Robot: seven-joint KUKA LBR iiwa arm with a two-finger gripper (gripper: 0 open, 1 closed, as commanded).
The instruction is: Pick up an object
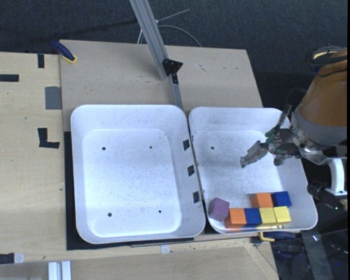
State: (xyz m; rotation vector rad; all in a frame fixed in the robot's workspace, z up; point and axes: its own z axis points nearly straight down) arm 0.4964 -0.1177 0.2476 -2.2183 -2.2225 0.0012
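Blocks [256, 209] lie along the bin's near wall, below the tool [249, 157].

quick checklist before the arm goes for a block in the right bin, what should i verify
1. Targets present: ok. Purple block, two orange, two blue and two yellow blocks sit in the right bin along its near edge.
2. Gripper over the right bin: ok, it hangs above the bin's bare middle.
3. Gripper above a block: not ok, the blocks lie nearer the camera than it.
4. Gripper free of load: ok, nothing seen between its tips.
5. Finger opening: cannot tell.
6. Room around a target: purple block stands slightly apart, ok; the orange block beside it and the rest are packed touching, not ok.
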